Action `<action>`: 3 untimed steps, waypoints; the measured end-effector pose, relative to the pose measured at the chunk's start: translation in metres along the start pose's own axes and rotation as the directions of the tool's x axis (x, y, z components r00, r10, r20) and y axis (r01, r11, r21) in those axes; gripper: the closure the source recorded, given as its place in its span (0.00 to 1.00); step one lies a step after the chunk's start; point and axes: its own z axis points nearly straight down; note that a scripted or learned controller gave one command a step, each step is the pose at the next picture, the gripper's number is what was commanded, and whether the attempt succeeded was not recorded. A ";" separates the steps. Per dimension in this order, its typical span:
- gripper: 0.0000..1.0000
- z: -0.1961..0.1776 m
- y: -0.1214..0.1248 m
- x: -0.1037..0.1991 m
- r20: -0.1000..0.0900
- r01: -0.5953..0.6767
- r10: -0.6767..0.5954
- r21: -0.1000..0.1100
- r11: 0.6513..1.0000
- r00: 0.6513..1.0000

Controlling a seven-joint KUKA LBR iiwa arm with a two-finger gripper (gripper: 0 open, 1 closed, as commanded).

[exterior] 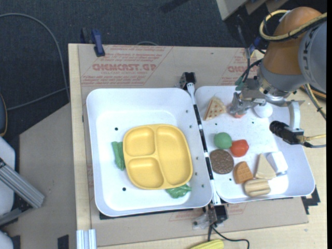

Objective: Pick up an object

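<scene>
The right bin (298, 183) holds several toy foods. A tan wedge (214, 108) lies at its back left. Nearer the middle are a green ball (223, 139), a red tomato (239, 148) and a brown round patty (222, 161). An orange piece (241, 171), a bread roll (257, 187) and a pale wedge (267, 165) sit at the front. My gripper (241, 106) hangs low over the back of this bin, just right of the tan wedge. A small red thing (238, 115) peeks out right beneath it.
The left bin (104, 108) carries a yellow divided plate (155, 156) with green leafy pieces (119, 154) at its left edge and front edge. A black clip (187, 80) sits where the bins meet at the back. The arm's cables (290, 131) trail over the right bin's right side.
</scene>
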 end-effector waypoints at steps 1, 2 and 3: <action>1.00 0.054 -0.034 -0.024 0.000 -0.003 0.003 0.004 1.000 1.000; 0.00 0.054 -0.033 -0.024 0.000 -0.002 0.002 0.003 1.000 1.000; 0.00 0.099 -0.093 -0.021 0.000 -0.002 0.002 -0.001 1.000 1.000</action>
